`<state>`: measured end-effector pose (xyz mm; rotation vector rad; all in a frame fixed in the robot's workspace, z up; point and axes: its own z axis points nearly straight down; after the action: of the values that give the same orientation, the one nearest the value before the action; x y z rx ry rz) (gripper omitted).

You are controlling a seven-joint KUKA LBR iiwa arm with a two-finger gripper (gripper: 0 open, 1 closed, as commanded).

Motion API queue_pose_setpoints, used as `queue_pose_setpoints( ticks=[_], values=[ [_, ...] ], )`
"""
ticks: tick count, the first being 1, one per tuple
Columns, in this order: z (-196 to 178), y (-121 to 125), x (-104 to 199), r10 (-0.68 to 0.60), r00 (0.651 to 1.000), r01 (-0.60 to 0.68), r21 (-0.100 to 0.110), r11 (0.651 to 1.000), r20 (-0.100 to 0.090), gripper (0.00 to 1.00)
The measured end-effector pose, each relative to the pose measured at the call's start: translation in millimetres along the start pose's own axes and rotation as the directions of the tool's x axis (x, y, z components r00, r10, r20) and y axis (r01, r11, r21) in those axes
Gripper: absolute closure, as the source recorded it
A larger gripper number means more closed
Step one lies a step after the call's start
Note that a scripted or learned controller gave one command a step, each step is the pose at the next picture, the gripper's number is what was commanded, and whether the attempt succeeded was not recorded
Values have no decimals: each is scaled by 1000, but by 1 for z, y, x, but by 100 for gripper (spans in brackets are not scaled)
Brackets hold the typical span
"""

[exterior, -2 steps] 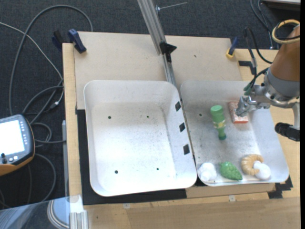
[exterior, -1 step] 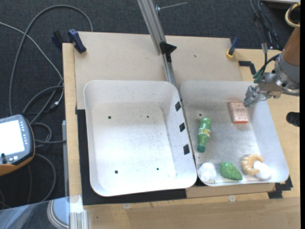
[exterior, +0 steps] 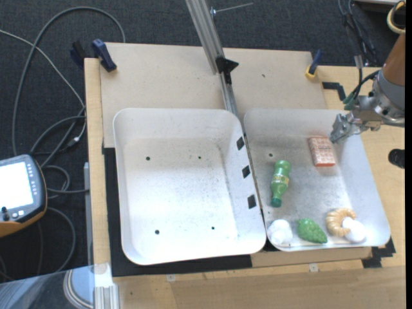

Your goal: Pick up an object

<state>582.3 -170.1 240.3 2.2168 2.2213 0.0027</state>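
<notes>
On the table (exterior: 161, 76), two shallow white bins sit side by side: the left bin (exterior: 129, 124) holds nothing but specks, while the right bin (exterior: 376, 201) carries all the loose things. A green bottle (exterior: 279, 182) lies near the middle of the right bin, tilted slightly, with its cap end toward the table's front edge. A small reddish-brown block (exterior: 321, 151) lies toward the far right part of that bin, well apart from the bottle. Along the bin's front edge sit a white rounded object (exterior: 280, 232) at the front left corner, a green lumpy object (exterior: 311, 231) just beside it, and a tan ring-like piece (exterior: 337, 220) touching a white ball (exterior: 355, 230) near the front right corner. A slanted metal rail (exterior: 206, 34) runs from the table's far edge down to the gap between the bins, and blue clamps (exterior: 104, 54) grip the far corners. The gripper (exterior: 340, 132) hangs at the right bin's far right rim, just beside the reddish-brown block but apart from it. The arm (exterior: 393, 89) above it reaches in from the right edge. How wide the jaws stand cannot be told at this size, and nothing shows between them.
</notes>
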Motion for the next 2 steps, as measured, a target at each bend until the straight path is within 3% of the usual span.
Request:
queue_pose_setpoints(
  ticks=[2],
  values=[
    [-15,1,111,-5,1000,5,5,1000,-4,100]
  ],
)
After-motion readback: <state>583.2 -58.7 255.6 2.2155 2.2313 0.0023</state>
